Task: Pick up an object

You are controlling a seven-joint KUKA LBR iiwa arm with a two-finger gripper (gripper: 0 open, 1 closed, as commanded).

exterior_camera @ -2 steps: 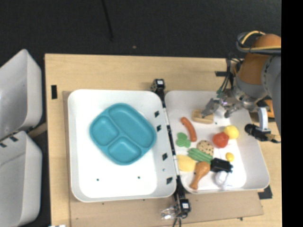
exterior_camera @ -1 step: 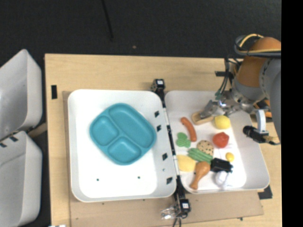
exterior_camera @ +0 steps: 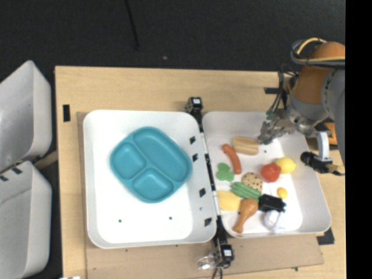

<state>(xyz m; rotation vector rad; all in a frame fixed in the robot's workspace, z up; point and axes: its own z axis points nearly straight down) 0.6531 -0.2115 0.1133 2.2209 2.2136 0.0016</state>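
Camera view, looking down: gripper [exterior_camera: 268, 133] sits low in the right bin [exterior_camera: 311, 214], at the upper right of the frame, its tip just beside the right end of the bread roll [exterior_camera: 246, 146]. Whether the fingers are spread or closed cannot be told at this size; nothing is visibly held between them.

Nearest candidate is the bread roll, a tan oblong lying flat in the upper part of that bin, apart from the main clutter. Red sausage [exterior_camera: 232, 158] lies just to its lower left, on a slant. Lower down, crowded together: green leafy piece [exterior_camera: 224, 171], speckled cookie [exterior_camera: 252, 181], tomato [exterior_camera: 271, 171], lemon [exterior_camera: 286, 165], drumstick [exterior_camera: 247, 212], a black item [exterior_camera: 271, 203].

Left bin [exterior_camera: 99, 225] holds a blue divided plate [exterior_camera: 151, 163].

Judgement: these look like toy foods, likely hollow plastic, so light, stiff and smooth, apt to skid or roll under a glancing touch. For the roll, close across its short width near the middle; a hold at the rounded end would probably squirt it out.
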